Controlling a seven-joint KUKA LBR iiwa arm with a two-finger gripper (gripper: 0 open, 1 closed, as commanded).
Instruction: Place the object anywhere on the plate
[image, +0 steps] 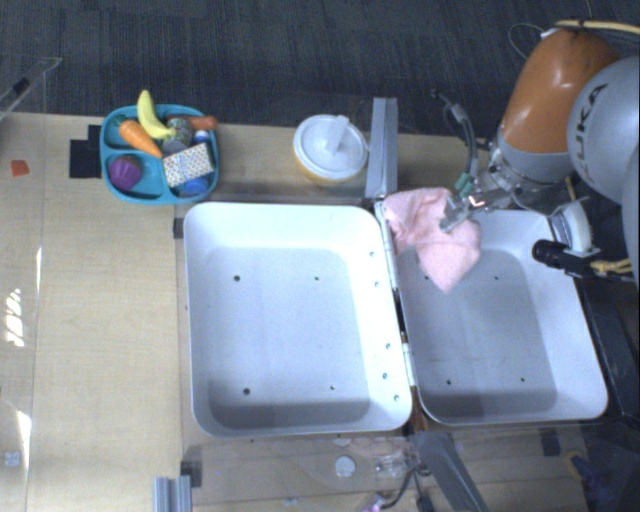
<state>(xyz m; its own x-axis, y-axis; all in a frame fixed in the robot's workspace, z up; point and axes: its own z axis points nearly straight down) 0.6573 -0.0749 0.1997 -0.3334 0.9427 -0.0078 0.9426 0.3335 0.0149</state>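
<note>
Pink cloth (435, 240) is what we take to be the object: a soft, crumpled piece draped at the far left corner of the right bin (560, 400). Its far-left part lies over the bin's rim next to the divider between the bins, and its lower point hangs down toward the bin floor. We see the gripper (458, 216) right at the cloth's upper right edge, and the fabric seems bunched up against its tip. We cannot tell from this angle whether the gripper is clenched on the cloth or merely touching it, since the cloth and the wrist hardware hide the tip.

We see the grey arm (600, 110) with its orange band coming in over the far right corner of that bin, so the far right side is crowded. The rest of the right bin's floor, toward the near edge, lies bare. The left bin (290, 400) beside it shows a wide bare floor from rim to rim.

Beyond the bins, on the bench's far edge, we see a round white plate with a yellow rim (330, 148), just left of the grey upright bracket (380, 150) and well apart from the cloth. Farther left sits a blue tray (110, 190) holding toy food, including a banana (152, 118) and a carrot (138, 136).
</note>
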